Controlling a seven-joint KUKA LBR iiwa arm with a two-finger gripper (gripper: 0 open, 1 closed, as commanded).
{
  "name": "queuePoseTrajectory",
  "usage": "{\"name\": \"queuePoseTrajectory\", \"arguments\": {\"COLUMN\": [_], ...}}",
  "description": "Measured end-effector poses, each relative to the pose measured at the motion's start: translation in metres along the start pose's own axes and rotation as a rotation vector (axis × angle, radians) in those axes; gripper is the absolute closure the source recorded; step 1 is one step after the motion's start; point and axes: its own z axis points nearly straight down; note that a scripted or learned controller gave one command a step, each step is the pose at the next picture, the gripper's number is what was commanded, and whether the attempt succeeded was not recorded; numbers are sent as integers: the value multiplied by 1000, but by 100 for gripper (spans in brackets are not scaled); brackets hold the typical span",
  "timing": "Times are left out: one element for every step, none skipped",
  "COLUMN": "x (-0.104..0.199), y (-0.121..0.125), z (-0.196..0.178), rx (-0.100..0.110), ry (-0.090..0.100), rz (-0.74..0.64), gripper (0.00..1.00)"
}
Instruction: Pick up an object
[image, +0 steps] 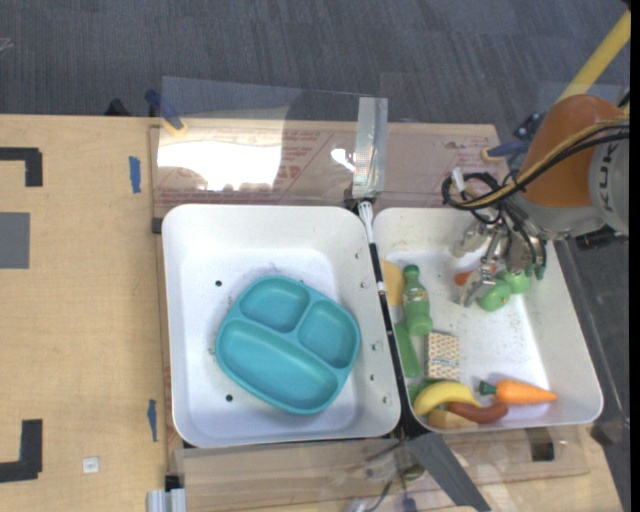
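Tool (492, 272): over small green plastic object (503, 288) in right white bin (575, 345) | finger state: cannot tell | risk: you may see a glancing grasp knock it aside.

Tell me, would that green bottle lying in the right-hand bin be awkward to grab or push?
Probably somewhat. The green bottle lies on its side against the bin's left wall, so a sideways nudge would likely roll it. Its smooth, rounded body may slip between fingers. It looks like a small plastic toy, so probably light and stiff, not fragile.

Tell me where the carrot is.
The carrot lies in the right bin, near its front right corner, just right of the banana.
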Motion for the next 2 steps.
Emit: {"name": "queuePoseTrajectory", "arguments": {"x": [-4, 110], "y": [1, 7], "z": [-16, -4], "rx": [1, -2], "ry": [-15, 1], "rz": [-3, 85], "gripper": [100, 100]}}
